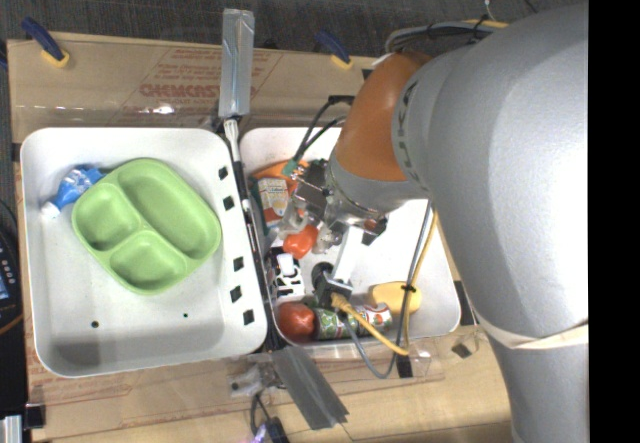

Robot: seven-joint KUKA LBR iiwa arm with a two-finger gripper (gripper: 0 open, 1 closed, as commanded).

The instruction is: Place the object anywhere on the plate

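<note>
— Several objects are heaped in the right white bin point(440, 303), and none is singled out for the plate yet. Which one is the arm after?

— Hard to say. The pincer point(305, 216) is low in that bin's left half, over an orange-red rounded item point(303, 239) and beside a tin with an orange label point(272, 197). I'd judge this the picking step: nothing has reached the plate.

— Is the pincer clenched on anything?

— I cannot tell; the wrist and cables crowd it, and nothing shows clearly held.

— And the plate?

— One light green plastic plate with three compartments point(148, 223) lies in the left white bin point(60, 331), nothing in any compartment. A blue and white crumpled item point(72, 185) sits just beside its upper-left rim.

— So the next move?

— My guess: secure one object, lift clear of the divider between the bins, carry leftward and let go over the green plate. The clutter makes a clean pick doubtful.

— Count for me.

— Two bins, one plate, one arm. In the right bin: one tin, one orange-red item, one red tomato-like ball point(294, 319), one yellow banana-shaped toy point(396, 295), one black and white printed box point(287, 276), and a dark green item point(335, 324) by the ball. Others may hide beneath the arm.
</note>
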